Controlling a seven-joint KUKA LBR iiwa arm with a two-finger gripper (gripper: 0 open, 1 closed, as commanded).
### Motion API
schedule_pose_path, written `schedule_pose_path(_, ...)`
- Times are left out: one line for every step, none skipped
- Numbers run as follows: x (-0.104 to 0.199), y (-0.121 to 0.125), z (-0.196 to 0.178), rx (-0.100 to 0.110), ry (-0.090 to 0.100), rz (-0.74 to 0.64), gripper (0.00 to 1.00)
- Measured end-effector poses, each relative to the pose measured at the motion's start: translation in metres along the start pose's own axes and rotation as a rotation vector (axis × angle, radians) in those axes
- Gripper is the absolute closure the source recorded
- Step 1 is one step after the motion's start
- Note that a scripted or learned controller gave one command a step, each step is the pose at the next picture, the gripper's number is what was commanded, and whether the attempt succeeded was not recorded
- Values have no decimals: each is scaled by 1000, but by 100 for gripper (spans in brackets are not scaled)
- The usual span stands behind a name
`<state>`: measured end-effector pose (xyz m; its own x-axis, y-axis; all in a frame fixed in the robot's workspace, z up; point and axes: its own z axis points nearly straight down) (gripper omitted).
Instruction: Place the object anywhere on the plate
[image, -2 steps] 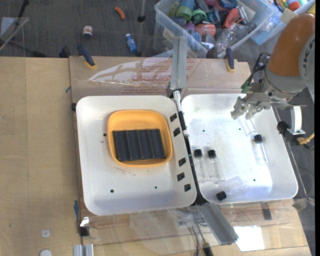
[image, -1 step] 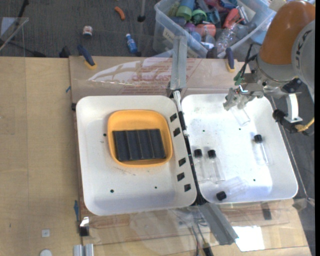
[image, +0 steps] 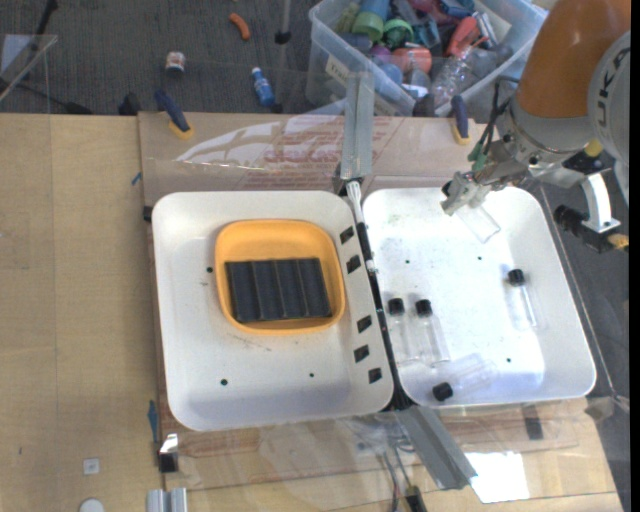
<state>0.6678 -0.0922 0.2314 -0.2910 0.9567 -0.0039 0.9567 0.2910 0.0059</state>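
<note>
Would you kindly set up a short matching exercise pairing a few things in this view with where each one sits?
Things:
1. orange plate
2. dark ridged block
3. clear vials with black caps
4. gripper

Places:
A. lying in the right bin
B. resting on the plate
C. above the right bin's far edge
D. in the left bin

Pairs: 1-D, 2-B, 3-A, 4-C

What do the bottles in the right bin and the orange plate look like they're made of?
The bottles, four as far as I can count, look like clear plastic or glass: the white bin shows through them, and only the black caps stand out. The orange plate looks like matte plastic, evenly coloured without sharp glare. Its dark ribbed insert could be rubber or foam.
</note>
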Motion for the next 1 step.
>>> schedule_pose_path(14,4,-21,-1,0,-155,100)
